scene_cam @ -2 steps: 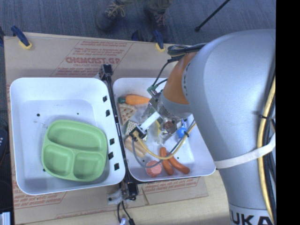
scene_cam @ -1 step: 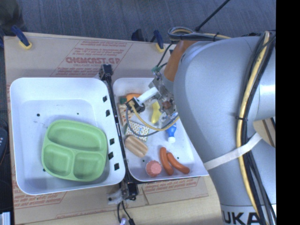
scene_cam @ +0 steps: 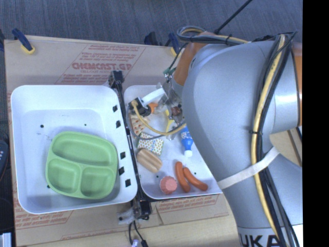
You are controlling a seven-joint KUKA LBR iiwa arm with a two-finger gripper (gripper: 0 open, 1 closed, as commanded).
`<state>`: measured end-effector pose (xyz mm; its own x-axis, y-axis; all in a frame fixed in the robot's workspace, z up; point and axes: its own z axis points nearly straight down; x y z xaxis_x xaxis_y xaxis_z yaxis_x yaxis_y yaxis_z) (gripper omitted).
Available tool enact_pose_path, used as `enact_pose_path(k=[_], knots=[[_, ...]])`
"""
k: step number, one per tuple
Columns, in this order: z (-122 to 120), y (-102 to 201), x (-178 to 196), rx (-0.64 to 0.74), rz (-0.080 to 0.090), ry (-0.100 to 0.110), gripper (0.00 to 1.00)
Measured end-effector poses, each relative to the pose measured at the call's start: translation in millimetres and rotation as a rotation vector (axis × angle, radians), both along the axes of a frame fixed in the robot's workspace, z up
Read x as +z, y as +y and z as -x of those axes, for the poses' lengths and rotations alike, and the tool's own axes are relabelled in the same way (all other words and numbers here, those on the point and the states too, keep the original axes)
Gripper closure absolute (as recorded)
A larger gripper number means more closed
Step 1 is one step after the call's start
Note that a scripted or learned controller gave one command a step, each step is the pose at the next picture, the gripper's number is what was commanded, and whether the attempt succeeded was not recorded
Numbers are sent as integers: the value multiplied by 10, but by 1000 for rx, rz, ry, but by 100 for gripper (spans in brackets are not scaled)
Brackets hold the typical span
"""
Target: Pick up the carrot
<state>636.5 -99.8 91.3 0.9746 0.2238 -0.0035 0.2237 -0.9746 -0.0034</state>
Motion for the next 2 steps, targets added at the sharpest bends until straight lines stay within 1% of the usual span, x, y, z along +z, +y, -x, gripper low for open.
enact_pose_path(k=[1,2], knots=[[-75,449,1007,-19,0,-1,0],[358,-74,-11,82,0,4,0]])
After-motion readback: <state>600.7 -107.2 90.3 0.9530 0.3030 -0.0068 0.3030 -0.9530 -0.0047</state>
